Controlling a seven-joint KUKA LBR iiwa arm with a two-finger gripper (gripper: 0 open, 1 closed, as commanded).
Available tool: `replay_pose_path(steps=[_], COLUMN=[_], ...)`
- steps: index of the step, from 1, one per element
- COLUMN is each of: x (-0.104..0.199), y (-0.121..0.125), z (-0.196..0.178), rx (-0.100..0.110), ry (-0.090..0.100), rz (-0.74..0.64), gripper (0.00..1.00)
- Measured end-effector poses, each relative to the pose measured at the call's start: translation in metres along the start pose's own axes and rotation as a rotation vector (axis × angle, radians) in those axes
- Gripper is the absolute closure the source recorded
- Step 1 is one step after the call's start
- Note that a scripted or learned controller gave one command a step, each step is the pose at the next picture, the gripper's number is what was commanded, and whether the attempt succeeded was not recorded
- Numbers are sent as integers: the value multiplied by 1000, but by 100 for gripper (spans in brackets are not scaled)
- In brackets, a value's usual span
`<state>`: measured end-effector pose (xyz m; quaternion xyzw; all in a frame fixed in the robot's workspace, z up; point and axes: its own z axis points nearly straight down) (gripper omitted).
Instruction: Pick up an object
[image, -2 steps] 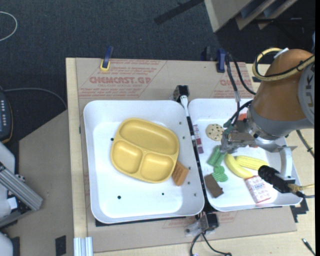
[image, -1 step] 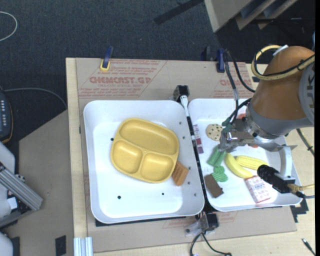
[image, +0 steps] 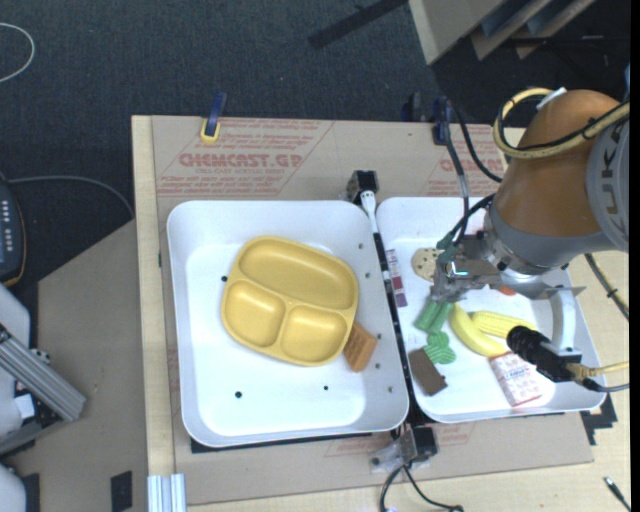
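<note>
- Arm (image: 560, 180) reaches in from the right, over the right bin (image: 400, 215).
- Gripper (image: 447, 285) sits low in that bin, just above the green object (image: 433, 318). Can't tell whether it is open or closed, or whether it touches anything.
- Green object lies near the bin's left wall, tilted. A second green piece (image: 439, 351) sits just below it.
- Banana (image: 482, 331) just right of the green pieces, touching or nearly so.
- Brown block (image: 429, 376) below them, near the front edge.
- Red-and-white packet (image: 516, 379) front right in the same bin.
- Left bin (image: 200, 390): yellow divided plate (image: 290, 300) in the middle, small tan block (image: 360, 348) against its lower right edge.
- Both bins rest on a cardboard sheet (image: 250, 150).
</note>
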<state>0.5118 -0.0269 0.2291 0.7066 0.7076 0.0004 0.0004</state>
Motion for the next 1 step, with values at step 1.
replay_pose_path(steps=[1], x=[-9], y=[-1], z=[15], rx=[5], ry=[1], rz=[3], gripper=[100])
